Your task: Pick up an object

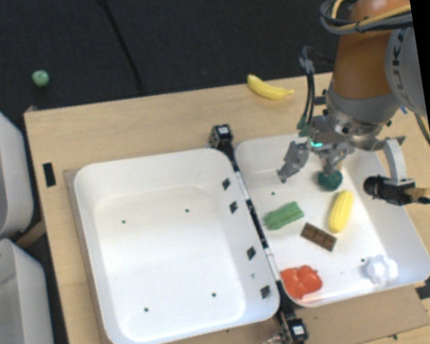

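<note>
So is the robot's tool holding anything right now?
Tool: open, fingers spread, holding nothing; it hangs over the right bin beside the dark green object.

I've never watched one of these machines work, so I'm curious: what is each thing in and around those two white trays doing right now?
Gripper: open, above the right bin, holding nothing.
Dark green object: in the right bin, under the gripper.
Green block: lying flat.
Yellow corn: lying on its side.
Brown bar: lying flat.
Red object: against the bin's near wall.
White object: in the near corner.
Banana: on the bench, outside the bins.
</note>
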Available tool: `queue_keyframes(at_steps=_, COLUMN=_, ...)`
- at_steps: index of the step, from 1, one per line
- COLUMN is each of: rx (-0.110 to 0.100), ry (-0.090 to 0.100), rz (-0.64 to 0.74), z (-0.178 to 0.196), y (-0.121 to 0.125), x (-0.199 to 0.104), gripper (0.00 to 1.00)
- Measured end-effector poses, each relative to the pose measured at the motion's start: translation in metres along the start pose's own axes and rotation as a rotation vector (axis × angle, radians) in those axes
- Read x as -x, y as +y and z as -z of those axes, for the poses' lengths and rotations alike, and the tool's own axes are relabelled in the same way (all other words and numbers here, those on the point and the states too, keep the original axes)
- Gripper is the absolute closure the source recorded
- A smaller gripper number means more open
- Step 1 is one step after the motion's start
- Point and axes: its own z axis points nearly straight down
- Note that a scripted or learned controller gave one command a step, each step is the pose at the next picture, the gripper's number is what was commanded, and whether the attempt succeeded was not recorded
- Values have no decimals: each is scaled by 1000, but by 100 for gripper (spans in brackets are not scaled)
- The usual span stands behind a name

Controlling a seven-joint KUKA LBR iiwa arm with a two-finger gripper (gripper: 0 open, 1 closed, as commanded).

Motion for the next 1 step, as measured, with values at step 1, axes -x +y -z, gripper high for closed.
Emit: queue_keyframes(at_steps=1, rx=5, ry=-1, rz=1, z=11, y=2, x=1, gripper=100)
